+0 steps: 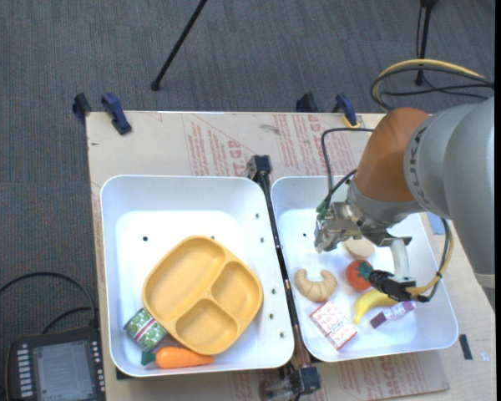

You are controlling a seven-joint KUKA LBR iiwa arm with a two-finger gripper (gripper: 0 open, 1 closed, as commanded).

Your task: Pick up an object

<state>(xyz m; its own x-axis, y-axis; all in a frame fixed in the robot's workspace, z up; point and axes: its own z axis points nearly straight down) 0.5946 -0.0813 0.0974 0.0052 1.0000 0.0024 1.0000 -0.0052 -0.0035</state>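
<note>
In the right bin [426,334], my gripper [328,237] hangs low over the floor, just above and left of a croissant [316,284]. A cream-coloured piece [360,246] lies right beside the gripper, partly under the wrist. Close by are a red tomato-like object [356,275], a yellow banana [369,304], a small pink and white box [334,324] and a purple-tipped marker [394,313]. I see nothing lifted off the bin floor. The grey arm with its orange band [392,161] covers the bin's upper right part.
The left bin [117,224] holds a yellow divided plate [202,295], an orange carrot [182,357] and a green can [144,326]. A black clamp [260,167] sits between the bins. Cables [426,282] hang from the wrist. A tablet [54,370] lies at bottom left.
</note>
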